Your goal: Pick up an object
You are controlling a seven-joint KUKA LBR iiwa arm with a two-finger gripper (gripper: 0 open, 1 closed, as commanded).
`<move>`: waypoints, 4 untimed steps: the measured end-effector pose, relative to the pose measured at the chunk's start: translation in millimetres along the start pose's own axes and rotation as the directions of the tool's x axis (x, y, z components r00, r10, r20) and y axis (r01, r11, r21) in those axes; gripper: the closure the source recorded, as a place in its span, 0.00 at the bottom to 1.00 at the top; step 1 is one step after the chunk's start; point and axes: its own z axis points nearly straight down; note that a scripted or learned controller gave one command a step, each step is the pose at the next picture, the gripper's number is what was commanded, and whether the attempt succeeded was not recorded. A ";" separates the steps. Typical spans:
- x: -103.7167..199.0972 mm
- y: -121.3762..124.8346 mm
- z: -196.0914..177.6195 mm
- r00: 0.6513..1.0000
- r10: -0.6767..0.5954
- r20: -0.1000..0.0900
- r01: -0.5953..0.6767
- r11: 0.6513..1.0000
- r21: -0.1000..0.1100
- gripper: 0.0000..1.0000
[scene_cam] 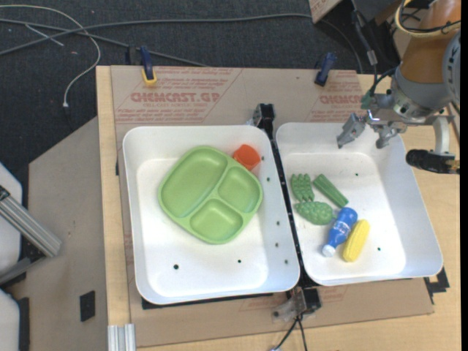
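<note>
My gripper (pixel 368 133) hangs over the far edge of the right bin (pixel 409 218), its two fingers spread open with nothing between them. Below it in that bin lie several items in a cluster: a green ridged toy (pixel 301 187), a green pod-shaped toy (pixel 330 191), a bumpy green toy (pixel 315 212), a blue bottle (pixel 341 229) with a white cap, and a yellow corn cob (pixel 355 240). The gripper is well above and to the right of them, touching none.
The left bin (pixel 146 262) holds a green divided plate (pixel 211 194) and an orange cup (pixel 247 156) at the plate's far corner. A black divider clamp (pixel 264 115) sits between the bins. Blue clamps (pixel 148 71) pin the cardboard at the back.
</note>
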 end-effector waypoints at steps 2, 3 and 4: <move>-4.1 8.6 53.0 1.000 -0.003 0.001 0.003 1.000 -0.007 0.00; -3.2 8.1 100.9 1.000 -0.003 0.001 0.003 1.000 -0.007 0.00; -3.4 10.7 85.1 1.000 -0.005 0.003 0.005 1.000 -0.015 1.00</move>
